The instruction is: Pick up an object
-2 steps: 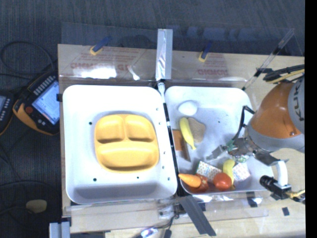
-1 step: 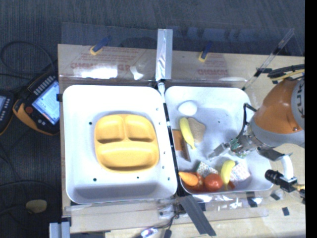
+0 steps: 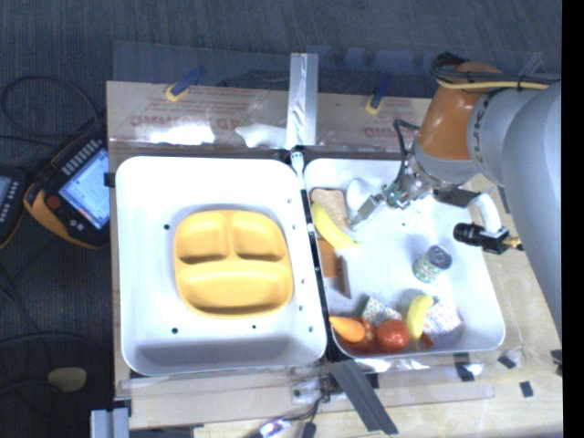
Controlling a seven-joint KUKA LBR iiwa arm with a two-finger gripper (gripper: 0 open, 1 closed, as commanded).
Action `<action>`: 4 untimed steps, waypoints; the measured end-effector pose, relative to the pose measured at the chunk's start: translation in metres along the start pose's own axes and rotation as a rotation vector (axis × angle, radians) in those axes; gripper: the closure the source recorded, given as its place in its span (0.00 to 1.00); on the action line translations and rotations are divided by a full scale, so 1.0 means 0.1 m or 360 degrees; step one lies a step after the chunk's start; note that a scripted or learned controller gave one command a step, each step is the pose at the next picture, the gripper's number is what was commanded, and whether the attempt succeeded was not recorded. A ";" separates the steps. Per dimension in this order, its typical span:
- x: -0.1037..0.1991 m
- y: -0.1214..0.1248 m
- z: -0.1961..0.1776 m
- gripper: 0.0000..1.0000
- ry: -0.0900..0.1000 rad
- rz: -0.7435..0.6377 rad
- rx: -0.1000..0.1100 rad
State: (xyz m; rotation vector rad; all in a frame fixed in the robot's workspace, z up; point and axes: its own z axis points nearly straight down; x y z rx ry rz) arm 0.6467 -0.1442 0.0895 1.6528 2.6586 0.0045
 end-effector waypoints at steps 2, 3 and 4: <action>0.77 -0.59 -0.01 0.00 0.0004 0.0344 0.0003; 0.76 -0.56 -0.10 1.00 0.0003 0.0345 -0.0005; 1.01 -0.35 -0.94 1.00 0.0009 0.0434 0.0019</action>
